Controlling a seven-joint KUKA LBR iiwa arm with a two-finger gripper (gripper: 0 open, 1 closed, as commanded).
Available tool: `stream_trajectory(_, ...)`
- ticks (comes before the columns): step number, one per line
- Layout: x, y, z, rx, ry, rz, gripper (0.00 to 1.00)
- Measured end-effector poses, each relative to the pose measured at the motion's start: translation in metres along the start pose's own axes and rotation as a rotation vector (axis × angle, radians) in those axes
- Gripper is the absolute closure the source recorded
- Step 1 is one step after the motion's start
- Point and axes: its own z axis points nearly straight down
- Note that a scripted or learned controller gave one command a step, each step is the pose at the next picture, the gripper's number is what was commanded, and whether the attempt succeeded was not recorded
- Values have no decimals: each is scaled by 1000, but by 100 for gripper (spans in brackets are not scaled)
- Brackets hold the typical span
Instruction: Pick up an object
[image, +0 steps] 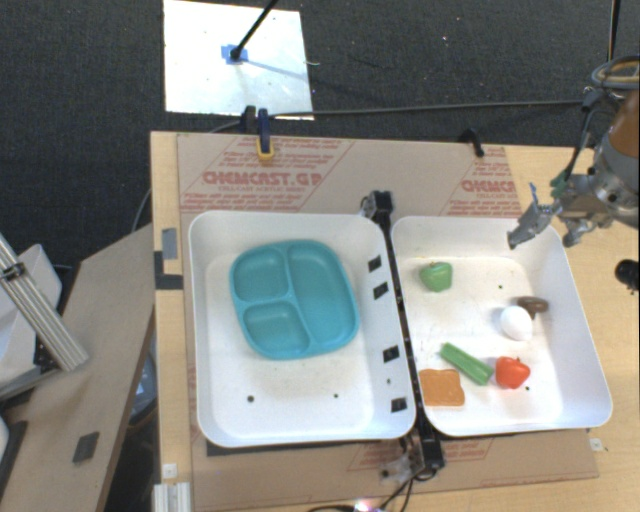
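White bins sit side by side on your bench; the right bin (575, 300) holds a green pepper (436, 276), egg (516, 322), brown piece (532, 305), cucumber (466, 363), tomato (512, 372) and toast (441, 388). Your gripper (549, 228) hangs over its far right corner, fingers apart, clamping nothing. The left bin (200, 330) holds a teal tray (293, 298).

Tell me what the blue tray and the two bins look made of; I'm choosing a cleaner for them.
The blue tray looks like moulded plastic with a smooth, matte finish: one even colour and soft rounded dividers between its three sections. The left bin and right bin look like thin formed white plastic, slightly glossy, with rounded lips and corners. The exact plastic cannot be told from this view.
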Motion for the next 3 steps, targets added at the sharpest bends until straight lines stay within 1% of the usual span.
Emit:
stream_trajectory(1,1,2,-8,-12,-2,-3,0)
stream_trajectory(2,6,5,34,-11,-2,-4,0)
stream_trajectory(3,7,3,95,-10,-2,-1,0)
